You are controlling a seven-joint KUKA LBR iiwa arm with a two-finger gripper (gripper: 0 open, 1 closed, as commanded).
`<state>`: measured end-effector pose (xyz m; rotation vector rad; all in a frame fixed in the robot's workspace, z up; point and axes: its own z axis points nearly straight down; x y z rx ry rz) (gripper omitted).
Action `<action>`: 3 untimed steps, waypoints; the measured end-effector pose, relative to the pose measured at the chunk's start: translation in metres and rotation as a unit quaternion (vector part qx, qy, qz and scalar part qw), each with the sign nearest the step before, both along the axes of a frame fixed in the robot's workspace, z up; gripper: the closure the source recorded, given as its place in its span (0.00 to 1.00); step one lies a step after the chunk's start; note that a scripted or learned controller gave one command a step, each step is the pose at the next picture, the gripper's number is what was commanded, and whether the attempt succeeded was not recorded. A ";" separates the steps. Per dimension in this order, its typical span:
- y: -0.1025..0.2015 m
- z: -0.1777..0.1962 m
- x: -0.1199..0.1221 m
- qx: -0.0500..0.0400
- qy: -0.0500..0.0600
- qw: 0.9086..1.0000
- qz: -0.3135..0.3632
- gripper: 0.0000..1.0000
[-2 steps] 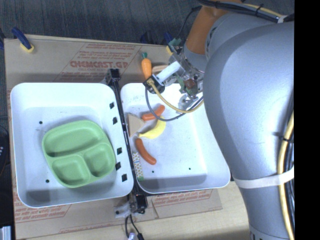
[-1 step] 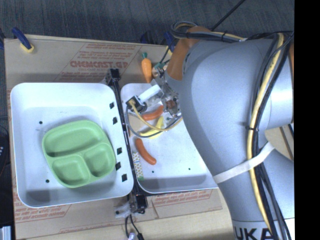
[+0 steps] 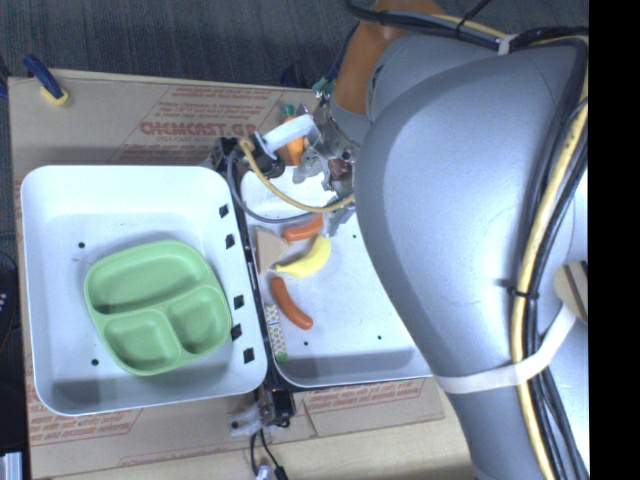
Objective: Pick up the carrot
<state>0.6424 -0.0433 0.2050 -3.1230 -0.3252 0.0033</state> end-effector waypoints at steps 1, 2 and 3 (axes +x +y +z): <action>-0.048 -0.084 -0.002 0.001 0.002 1.000 0.023 0.00; -0.045 -0.073 -0.001 0.003 0.004 1.000 0.027 1.00; -0.005 0.012 -0.111 0.001 0.002 1.000 0.000 1.00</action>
